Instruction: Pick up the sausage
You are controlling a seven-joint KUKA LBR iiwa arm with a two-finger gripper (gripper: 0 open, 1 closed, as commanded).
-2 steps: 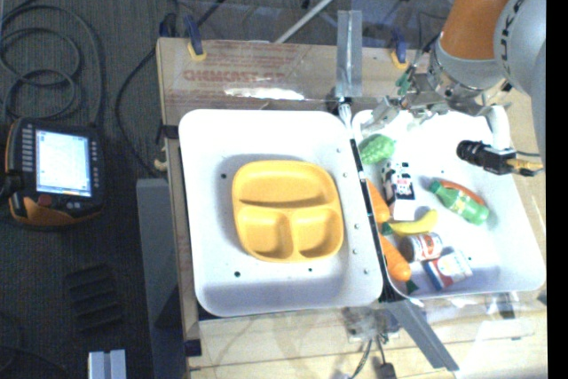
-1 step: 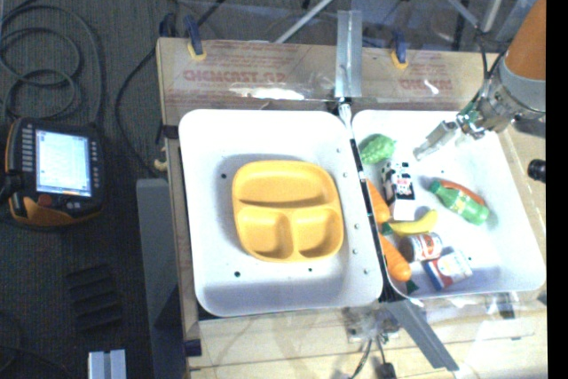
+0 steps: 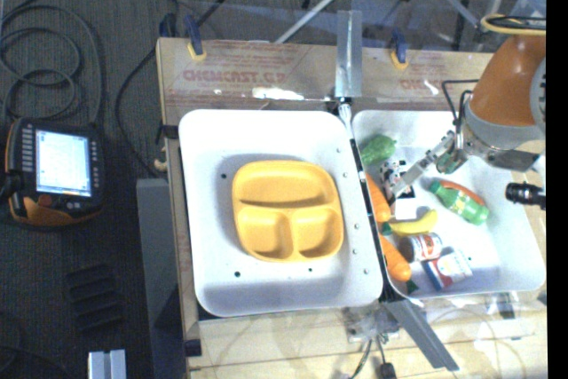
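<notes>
Camera view gives you the gripper (image 3: 397, 176) low over the right bin (image 3: 524, 275), reaching in from the arm (image 3: 506, 98) with its orange band at the upper right. You cannot tell from this slant whether its fingers are spread or pressed together, and nothing shows between them.

Look for the sausage: no item reads clearly as one. The nearest match is an orange-brown elongated piece (image 3: 379, 201) just below and to the left of the gripper, lying along the bin's left wall; a second orange piece (image 3: 397, 262) lies further below it. Just below the gripper you have a yellow banana (image 3: 414, 225), and beneath that a can (image 3: 428, 246) and a small carton (image 3: 450, 266). A green item (image 3: 376, 146) sits just above and left of the gripper, and a green bottle (image 3: 460, 200) lies to its right.

Well to the gripper's left, the left bin (image 3: 204, 191) holds a yellow divided tray (image 3: 287, 209).
</notes>
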